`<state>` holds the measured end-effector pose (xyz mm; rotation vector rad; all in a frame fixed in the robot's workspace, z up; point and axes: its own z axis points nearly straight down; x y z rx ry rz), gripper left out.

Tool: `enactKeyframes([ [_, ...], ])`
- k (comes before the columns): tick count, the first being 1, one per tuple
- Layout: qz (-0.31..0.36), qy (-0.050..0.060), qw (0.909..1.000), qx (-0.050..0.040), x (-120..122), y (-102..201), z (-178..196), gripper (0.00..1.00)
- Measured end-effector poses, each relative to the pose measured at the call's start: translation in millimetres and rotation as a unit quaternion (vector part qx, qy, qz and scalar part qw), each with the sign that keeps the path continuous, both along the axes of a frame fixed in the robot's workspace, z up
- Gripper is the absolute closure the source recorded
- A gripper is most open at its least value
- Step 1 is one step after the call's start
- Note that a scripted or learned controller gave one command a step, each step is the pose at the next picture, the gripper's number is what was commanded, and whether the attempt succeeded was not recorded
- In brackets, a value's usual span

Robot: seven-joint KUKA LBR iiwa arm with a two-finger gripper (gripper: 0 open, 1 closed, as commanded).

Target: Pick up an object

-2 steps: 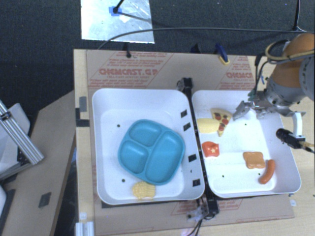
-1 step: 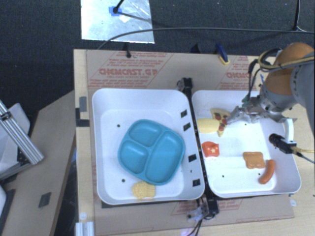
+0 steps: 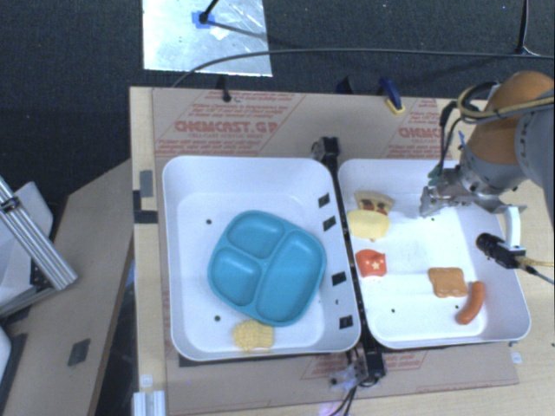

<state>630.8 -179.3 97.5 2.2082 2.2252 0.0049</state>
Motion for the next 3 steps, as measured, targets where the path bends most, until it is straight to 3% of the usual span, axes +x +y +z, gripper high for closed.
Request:
enactKeyframes([
  [2,0.0,-0.001,1.0,0.0002,10,13,106,1.0],
  [3,0.0,0.001,1.0,0.0007,11,13,128,1.0],
])
